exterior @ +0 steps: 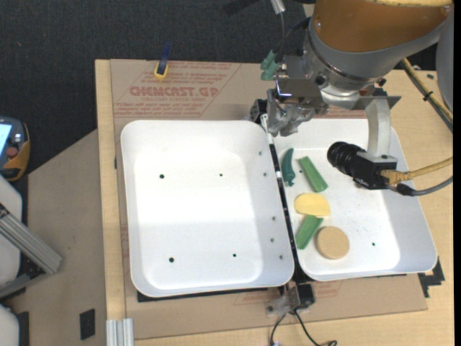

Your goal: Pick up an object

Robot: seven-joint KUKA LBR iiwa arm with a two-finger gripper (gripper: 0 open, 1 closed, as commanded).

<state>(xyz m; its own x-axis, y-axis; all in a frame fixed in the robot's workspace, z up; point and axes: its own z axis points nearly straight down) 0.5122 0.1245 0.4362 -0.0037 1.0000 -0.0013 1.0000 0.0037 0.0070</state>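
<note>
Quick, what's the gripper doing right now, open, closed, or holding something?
Gripper: cannot be told; it sits at the far edge of the right bin, above the green pieces, with nothing seen between it.

The left bin (194, 207) offers a broad open floor with nothing lying on it, so there is free passage across its whole width. The right bin (389, 236) is tighter. Along its left side, close to the dividing rims, lie a dark green strip (288, 166), a green stick (313, 174), a yellow piece (312, 205), a green wedge (308, 231) and a tan disc (333, 242), packed near one another with little room between. The arm (374, 27) overhangs the bin's far end, and the end effector (284, 117) sits at the far corner by the rims. A black cylinder (356, 164) with a cable (428, 171) juts over the right bin's middle. The bin's near right floor stays open.
</note>
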